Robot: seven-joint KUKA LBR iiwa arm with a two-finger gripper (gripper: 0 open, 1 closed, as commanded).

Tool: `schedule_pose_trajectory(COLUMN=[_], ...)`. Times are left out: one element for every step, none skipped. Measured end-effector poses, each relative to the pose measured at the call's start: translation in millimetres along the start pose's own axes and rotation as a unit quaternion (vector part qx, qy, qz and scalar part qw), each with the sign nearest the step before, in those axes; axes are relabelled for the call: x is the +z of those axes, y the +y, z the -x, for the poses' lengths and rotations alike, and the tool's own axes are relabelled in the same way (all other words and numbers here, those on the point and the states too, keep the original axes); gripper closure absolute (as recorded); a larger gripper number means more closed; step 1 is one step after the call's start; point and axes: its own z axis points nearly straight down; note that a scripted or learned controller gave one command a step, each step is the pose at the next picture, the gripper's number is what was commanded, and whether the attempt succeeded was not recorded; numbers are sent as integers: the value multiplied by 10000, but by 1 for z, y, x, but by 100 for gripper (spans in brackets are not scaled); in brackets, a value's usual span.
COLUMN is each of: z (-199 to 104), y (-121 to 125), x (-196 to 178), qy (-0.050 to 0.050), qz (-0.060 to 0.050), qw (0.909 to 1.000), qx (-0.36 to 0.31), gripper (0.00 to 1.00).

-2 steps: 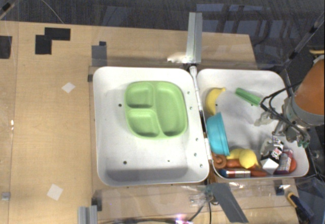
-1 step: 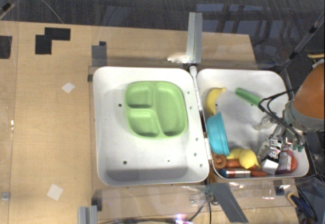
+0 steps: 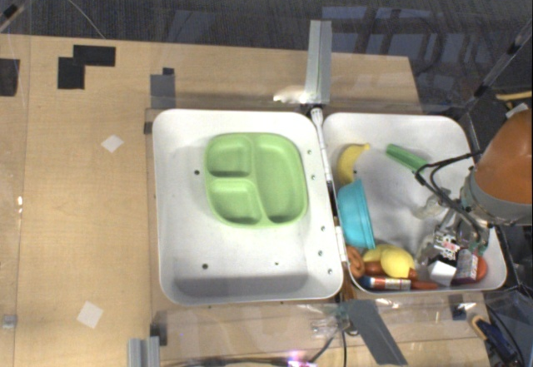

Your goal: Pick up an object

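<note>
The right bin (image 3: 400, 128) holds a jumble of small things. A yellow toy (image 3: 352, 159) lies at its upper left and a green stick-shaped piece (image 3: 406, 158) near the top middle. A teal bowl (image 3: 356, 215) stands on edge along the left wall. At the front lie a yellow lemon-like fruit (image 3: 393, 260), orange and red pieces (image 3: 366, 265) and a red marker (image 3: 391, 282). My gripper (image 3: 454, 250) is low in the bin's front right corner, over a white and dark object (image 3: 444, 270). The arm's orange band (image 3: 508, 161) hangs above it.
The left bin (image 3: 179, 190) holds a green divided tray (image 3: 254, 178). A metal post (image 3: 319, 57) stands behind the seam between the bins. Black cables (image 3: 437, 174) loop across the right bin's right side. Wooden bench lies to the left.
</note>
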Motion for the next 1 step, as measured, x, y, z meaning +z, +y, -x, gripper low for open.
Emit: schedule_pose_trajectory(z=[-18], y=[20], x=[-1], qy=[-9], qz=[2], qw=[9999], qx=[122], gripper=[0])
